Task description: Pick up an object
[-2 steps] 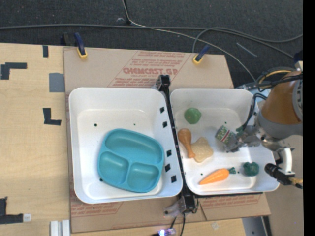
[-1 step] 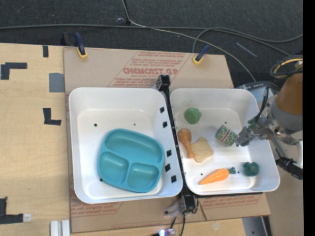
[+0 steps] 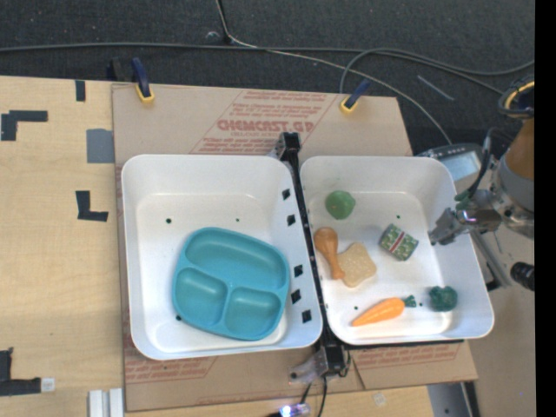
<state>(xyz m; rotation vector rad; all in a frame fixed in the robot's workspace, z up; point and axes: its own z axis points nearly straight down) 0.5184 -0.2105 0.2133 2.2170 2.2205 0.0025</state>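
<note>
The right bin holds a green ball, a tan drumstick, a slice of bread, a small green and white box, an orange carrot and a dark green broccoli piece. My gripper hangs at the bin's right rim, to the right of the box and apart from it. Nothing shows between its fingers.
The left bin holds a teal divided plate. A black divider runs between the bins. Cables cross the dark floor behind, and two clamps pin the brown board.
</note>
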